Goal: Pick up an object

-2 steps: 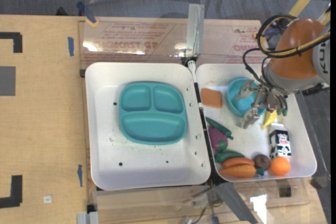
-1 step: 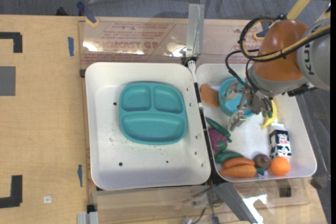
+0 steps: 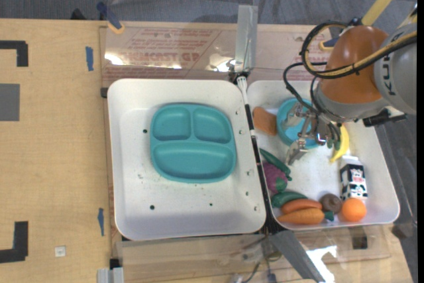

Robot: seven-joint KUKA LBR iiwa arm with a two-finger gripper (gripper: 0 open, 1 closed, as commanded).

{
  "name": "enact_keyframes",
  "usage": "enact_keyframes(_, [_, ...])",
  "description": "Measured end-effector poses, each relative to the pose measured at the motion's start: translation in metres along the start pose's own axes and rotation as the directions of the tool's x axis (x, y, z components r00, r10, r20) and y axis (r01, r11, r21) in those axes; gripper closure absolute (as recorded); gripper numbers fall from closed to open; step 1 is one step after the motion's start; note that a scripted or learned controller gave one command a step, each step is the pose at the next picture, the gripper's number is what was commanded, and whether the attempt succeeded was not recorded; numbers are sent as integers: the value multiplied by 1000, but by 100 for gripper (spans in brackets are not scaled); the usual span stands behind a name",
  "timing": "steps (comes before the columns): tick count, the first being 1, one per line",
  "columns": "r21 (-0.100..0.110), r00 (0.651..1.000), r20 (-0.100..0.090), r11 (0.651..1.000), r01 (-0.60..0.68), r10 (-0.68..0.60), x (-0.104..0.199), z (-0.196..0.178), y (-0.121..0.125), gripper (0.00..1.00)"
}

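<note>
Right bin (image 3: 387, 185) floor bare at centre, toys along edges, jaws (image 3: 299, 146) spread open, holding nothing

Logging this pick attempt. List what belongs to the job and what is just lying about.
Job: gripper; right bin with carrot, orange, banana, cow-print carton, teal cup.

Lying about: left bin, teal divided plate, blue tape.

Teal divided plate (image 3: 193, 142) lying in left bin (image 3: 126, 209); gripper (image 3: 299, 146) hanging over right bin (image 3: 387, 205) (toy foods scattered there), orange (image 3: 354, 210) near the front corner.
</note>
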State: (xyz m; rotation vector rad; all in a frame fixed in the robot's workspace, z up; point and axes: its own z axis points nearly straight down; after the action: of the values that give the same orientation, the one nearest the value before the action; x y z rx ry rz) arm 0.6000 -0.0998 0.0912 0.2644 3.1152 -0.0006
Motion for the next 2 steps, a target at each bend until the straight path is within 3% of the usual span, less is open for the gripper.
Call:
enact_keyframes(1, [3, 998, 1, 998, 67, -67, 63, -1, -58, 0])
enact_keyframes(2, [2, 990, 2, 990, 144, -144, 18, 0, -58, 0])
